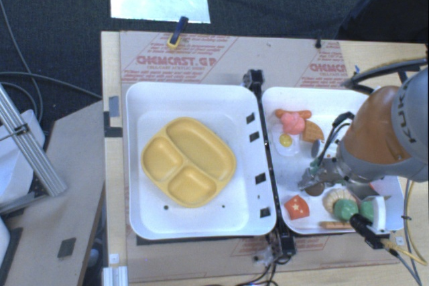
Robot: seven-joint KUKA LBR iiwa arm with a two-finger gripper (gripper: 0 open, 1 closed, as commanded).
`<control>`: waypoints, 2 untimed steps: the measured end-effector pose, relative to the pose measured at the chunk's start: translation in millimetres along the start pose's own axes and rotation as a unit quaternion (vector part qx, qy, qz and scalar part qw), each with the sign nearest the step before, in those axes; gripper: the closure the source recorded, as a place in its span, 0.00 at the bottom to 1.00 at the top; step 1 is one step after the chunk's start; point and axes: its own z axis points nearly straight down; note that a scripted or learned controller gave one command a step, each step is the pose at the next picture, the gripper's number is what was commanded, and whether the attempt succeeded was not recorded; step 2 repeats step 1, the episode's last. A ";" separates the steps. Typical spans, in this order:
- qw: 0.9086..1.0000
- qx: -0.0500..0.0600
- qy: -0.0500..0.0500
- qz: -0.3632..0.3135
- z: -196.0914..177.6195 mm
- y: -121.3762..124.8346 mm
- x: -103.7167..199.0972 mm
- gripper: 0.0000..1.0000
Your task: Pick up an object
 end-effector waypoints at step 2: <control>1.000 -0.003 0.002 -0.005 -94.3 14.0 54.0 1.00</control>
